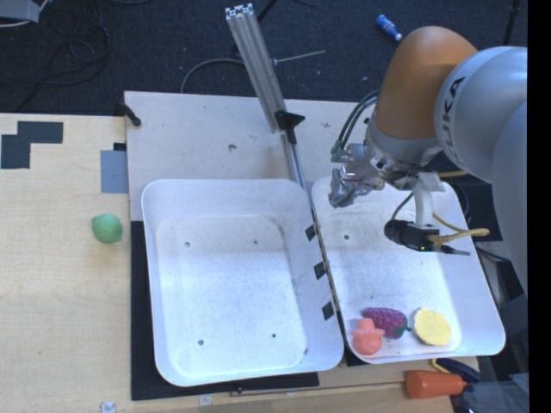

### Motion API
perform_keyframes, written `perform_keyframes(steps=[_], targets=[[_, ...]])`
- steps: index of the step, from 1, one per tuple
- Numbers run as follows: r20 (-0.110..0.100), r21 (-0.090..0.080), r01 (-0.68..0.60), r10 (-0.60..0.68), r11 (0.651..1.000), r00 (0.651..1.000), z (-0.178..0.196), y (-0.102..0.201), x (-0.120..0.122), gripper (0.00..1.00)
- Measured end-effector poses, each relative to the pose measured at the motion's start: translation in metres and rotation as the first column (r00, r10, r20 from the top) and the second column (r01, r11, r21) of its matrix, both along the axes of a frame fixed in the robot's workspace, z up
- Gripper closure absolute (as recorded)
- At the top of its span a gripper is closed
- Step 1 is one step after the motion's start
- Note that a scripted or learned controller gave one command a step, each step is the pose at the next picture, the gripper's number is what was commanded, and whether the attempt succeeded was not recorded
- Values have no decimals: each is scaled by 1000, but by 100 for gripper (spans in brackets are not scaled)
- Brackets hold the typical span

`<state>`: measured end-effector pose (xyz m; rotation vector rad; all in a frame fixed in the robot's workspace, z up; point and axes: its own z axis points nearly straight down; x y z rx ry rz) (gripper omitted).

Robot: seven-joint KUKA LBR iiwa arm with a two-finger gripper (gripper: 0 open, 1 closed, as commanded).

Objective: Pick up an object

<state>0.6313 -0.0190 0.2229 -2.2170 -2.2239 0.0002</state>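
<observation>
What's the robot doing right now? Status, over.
Gripper above right bin far end. Purple toy, pink toy, yellow toy at near end, untouched. Nothing between.

Pale wooden worktop (52, 317). Black mat (138, 351) on it, carrying two white bins side by side: left bin (224, 291), right bin (379, 269), rims touching. Green ball (107, 228) on bare wood, left of mat. Orange object (435, 384) at near edge, below right bin.

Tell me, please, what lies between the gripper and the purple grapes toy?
Nothing lies there. In the camera view, the stretch from the gripper down to the purple grapes toy is bare white floor of their bin.
</observation>
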Motion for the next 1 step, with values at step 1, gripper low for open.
perform_keyframes(steps=[1], targets=[[0, 0, -1, 1, 1000, 1000, 0, 59, -2, 100]])
